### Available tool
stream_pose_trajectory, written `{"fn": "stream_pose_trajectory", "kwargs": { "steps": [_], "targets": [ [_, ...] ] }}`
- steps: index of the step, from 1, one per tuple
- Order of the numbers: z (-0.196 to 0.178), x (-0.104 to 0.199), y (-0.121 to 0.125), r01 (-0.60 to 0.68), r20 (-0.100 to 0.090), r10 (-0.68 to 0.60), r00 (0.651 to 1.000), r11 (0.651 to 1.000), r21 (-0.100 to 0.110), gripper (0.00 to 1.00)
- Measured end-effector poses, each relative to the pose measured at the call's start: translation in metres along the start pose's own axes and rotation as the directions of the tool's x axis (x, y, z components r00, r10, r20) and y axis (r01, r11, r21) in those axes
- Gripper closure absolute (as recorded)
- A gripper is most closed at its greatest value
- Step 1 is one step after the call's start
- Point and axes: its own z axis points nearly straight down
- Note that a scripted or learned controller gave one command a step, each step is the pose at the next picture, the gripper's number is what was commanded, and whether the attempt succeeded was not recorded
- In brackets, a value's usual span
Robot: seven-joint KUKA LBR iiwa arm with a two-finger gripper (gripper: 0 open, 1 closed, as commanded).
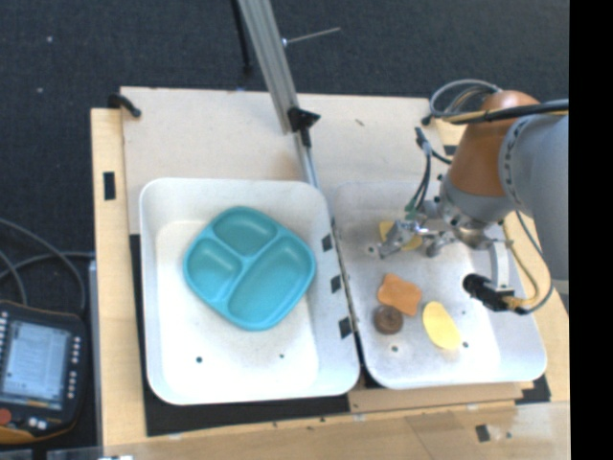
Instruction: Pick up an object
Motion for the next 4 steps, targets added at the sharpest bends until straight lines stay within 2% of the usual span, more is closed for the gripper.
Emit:
{"fn": "stream_pose_trajectory", "kwargs": {
  "steps": [1,3,4],
  "targets": [
    [-0.015,-0.001,0.002,-0.003,0.0,0.003,1.0,1.0,-0.008,1.0],
    [-0.134,-0.003,0.007,0.003,0.001,-0.003,1.0,1.0,-0.011,1.0],
    [-0.125,0.047,0.002,0.007,-0.002,-0.007,1.0,1.0,-0.004,1.0]
  ]
}}
